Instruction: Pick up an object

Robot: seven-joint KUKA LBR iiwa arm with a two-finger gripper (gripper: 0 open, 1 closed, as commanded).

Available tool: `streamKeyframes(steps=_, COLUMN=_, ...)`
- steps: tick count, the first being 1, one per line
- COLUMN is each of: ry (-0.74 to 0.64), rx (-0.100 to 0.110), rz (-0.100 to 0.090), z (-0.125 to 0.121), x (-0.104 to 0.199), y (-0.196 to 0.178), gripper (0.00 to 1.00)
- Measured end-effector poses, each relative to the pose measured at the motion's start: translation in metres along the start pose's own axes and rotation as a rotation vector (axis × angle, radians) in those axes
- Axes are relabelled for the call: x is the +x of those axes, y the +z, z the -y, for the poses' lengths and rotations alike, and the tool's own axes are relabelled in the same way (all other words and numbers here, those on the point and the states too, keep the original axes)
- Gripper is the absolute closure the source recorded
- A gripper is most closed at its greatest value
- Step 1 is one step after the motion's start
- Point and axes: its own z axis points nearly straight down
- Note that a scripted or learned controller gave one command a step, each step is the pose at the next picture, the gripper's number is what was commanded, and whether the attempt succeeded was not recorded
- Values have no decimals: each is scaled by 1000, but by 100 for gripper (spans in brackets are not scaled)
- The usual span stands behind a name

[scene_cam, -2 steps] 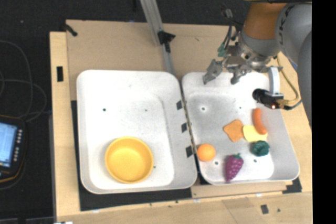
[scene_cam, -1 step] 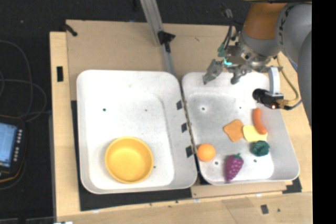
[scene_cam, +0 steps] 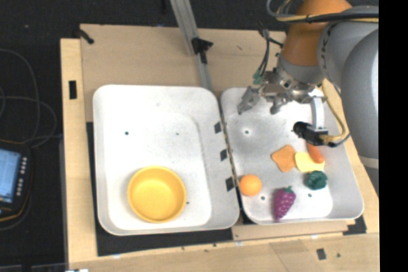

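Purple grapes (scene_cam: 284,202) lie well below the empty, spread-fingered hand (scene_cam: 261,104)

Gripper (scene_cam: 260,102): fingers spread, empty, above right bin's (scene_cam: 338,210) far end
Right bin: orange ball (scene_cam: 250,185), purple grapes (scene_cam: 284,201)
Left bin (scene_cam: 153,105): yellow bowl (scene_cam: 157,193)

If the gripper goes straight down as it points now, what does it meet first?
Probably the bare floor of the right bin: the gripper hangs over its upper left part, away from the toys, though height is unclear.
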Motion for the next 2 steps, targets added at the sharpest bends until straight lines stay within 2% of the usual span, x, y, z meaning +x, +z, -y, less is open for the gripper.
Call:
streamKeyframes(steps=1, ry=2, rx=2, rz=1, z=1, x=-4, y=63, gripper=0)
streamKeyframes(steps=2, ry=3, rx=-2, rz=0, z=1, x=-4, y=59, gripper=0)
